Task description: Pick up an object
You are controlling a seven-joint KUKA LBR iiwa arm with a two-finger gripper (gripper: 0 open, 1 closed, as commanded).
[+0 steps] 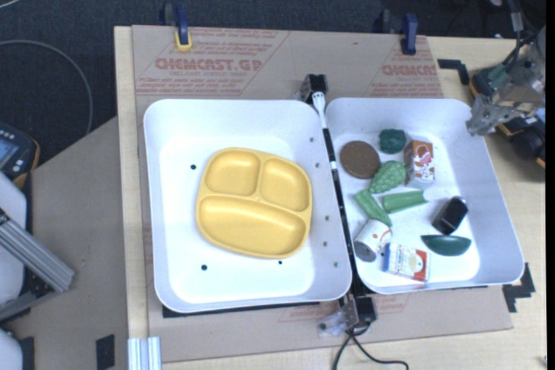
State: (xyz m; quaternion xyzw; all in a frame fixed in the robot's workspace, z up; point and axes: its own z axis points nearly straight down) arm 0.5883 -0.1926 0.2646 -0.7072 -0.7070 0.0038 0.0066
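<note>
Gripper: the gripper (496, 113) is seen at the right edge of the view, above the bench just outside the right bin's upper right rim; nothing is seen held or touched, and whether it is apart or together cannot be told.

Bins: two shallow white bins are counted, the left bin (169, 212) and the right bin (494, 221), set side by side with rims touching.

Left bin contents: one yellow three-compartment plate (254, 202) is laid near the middle.

Right bin contents: nine objects are counted, clustered in the left and middle part. One brown disc (359, 159), one dark teal lump (393, 139), one red and white carton (421, 162), one green textured piece (388, 178), one green pod (371, 207), one green stick (404, 201), one black block (451, 215), one dark green crescent (447, 245), one white can (371, 238) and beside it one white and blue packet (406, 261), making ten.

Orientation: the green stick is laid with its long axis left to right, tilted slightly; the crescent is likewise laid across; the can is pointed toward the lower left.

Clamps: two blue clamps (181, 23) are seen at the board's far edge.
</note>
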